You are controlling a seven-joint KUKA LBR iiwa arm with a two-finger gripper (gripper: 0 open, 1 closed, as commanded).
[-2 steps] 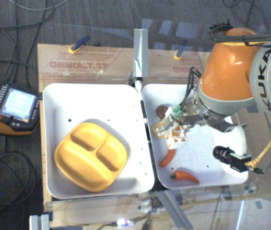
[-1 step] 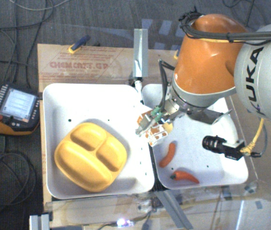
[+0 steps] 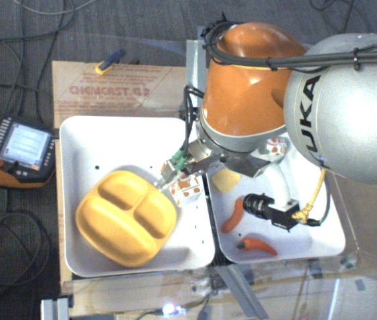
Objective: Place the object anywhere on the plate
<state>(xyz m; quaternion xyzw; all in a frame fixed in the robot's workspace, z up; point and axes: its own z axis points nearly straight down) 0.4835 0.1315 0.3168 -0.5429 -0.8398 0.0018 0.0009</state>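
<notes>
Gripper [image 3: 175, 173] is hovering at the yellow plate's [image 3: 127, 217] right edge, pinching a small white-and-orange object [image 3: 187, 189] between its fingers — light, stiff-looking, probably slippery — best held across its narrow sides.

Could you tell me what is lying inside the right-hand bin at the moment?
In the right bin lie two orange-red chilli-like pieces and a pale yellow object. The arm covers the bin's far half, so anything beneath it is hidden.
</notes>
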